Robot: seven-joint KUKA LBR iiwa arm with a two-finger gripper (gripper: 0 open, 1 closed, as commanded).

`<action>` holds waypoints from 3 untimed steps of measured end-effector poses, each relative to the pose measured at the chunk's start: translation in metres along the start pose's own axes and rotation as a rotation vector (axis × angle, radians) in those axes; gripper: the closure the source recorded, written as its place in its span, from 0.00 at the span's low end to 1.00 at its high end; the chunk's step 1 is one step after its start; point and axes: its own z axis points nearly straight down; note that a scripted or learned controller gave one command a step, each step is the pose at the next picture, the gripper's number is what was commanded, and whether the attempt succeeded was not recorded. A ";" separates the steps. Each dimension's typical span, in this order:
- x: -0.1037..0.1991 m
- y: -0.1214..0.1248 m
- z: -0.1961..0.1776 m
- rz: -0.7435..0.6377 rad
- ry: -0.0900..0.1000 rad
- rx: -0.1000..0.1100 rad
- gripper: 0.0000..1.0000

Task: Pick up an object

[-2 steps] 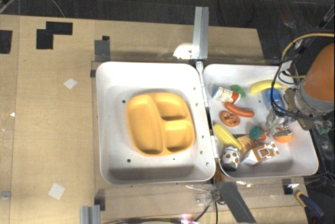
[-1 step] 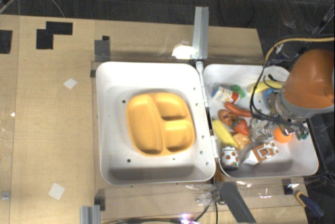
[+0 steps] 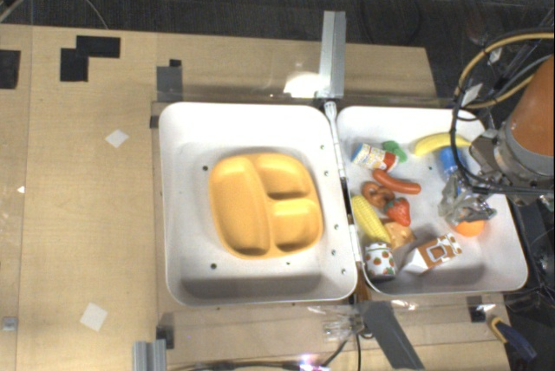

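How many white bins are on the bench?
2. The left white bin holds a yellow divided tray; the right white bin holds the toy food.

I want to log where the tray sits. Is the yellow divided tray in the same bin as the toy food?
No, the yellow divided tray lies alone in the left bin, while the toy food is in the right bin.

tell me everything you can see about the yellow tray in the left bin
The yellow tray is a rounded, glossy, plastic-looking dish with three compartments: one long on its left, two smaller on its right. It lies flat and upright near the middle of the left bin, resting on the bin floor, apart from the walls.
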 end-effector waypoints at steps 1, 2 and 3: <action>-0.005 0.025 0.105 0.059 -0.001 0.001 1.00; -0.008 0.025 0.105 0.056 -0.010 0.005 0.00; -0.049 0.046 0.112 0.393 -0.003 0.000 0.00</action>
